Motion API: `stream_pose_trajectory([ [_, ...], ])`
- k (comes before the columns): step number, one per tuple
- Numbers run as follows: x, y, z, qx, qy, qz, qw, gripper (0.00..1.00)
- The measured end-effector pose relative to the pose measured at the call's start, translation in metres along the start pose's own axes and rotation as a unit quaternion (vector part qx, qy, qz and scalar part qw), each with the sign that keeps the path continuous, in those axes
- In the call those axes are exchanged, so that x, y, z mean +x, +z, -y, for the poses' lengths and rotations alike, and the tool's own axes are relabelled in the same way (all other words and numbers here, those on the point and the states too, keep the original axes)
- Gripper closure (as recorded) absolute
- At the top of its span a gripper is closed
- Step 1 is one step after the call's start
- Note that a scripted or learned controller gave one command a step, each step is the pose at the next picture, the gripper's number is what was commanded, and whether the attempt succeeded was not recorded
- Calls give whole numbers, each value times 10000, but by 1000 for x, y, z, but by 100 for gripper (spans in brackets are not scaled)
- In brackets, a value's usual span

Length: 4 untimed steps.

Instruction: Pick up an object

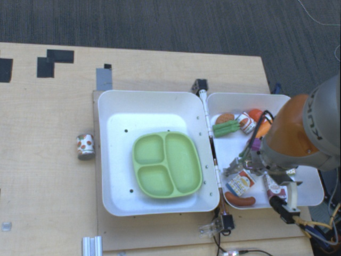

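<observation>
Just two bins [106, 143], one tray [167, 164]

Pale wood tabletop [48, 159] under grey carpet [160, 15] at far side. Small printed can [85, 146] lying just left of left bin, apart from it. Black tape patches [53, 62] at far left. Grey block [104, 79] beyond left bin's far-left corner.

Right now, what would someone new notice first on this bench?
The green divided plate lying in the left bin stands out most. Next, the grey and orange arm leaning over the right bin, above a clutter of toy food, with a sausage near its front edge.
</observation>
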<state>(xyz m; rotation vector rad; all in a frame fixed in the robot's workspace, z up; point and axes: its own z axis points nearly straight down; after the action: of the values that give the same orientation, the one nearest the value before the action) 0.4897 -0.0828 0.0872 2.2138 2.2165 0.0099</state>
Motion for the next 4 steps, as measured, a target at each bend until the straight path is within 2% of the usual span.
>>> stream_pose_trajectory([
  [1,0,-11,-2,-30,-9,3,10000,100],
  [2,-88,0,-45,1,-2,19,10000,100],
  [3,-75,0,-47,38,-64,-113,9999,0],
  [4,-81,-11,-47,-10,-65,-23,10000,100],
])
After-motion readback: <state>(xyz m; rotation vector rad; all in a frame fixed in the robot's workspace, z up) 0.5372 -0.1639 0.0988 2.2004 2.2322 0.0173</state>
